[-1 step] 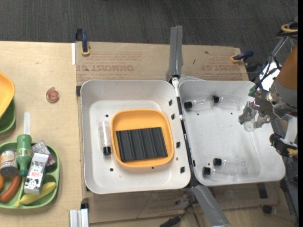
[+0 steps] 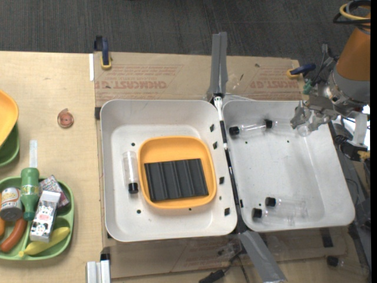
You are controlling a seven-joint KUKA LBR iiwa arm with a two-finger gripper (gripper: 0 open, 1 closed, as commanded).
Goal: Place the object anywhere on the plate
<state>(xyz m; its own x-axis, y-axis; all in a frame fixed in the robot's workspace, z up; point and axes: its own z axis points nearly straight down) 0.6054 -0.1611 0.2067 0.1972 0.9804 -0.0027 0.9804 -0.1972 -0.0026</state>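
The end effector [image 2: 307, 118] hangs over the right bin's [image 2: 330, 217] far right corner; whether it grips anything I cannot tell. A clear vial [image 2: 250, 127] lies just to its left, two more vials [image 2: 277, 208] at the bin's near edge. Well off to its left, the yellow plate [image 2: 177, 149] sits in the left bin [image 2: 112, 175], carrying a black ridged block [image 2: 175, 179], another vial [image 2: 129, 170] just beside it.

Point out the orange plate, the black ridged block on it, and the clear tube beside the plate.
orange plate [image 2: 177, 146]: camera view, bare upper rim.
black ridged block [image 2: 177, 179]: camera view, middle of its top.
clear tube [image 2: 128, 167]: camera view, its clear body.
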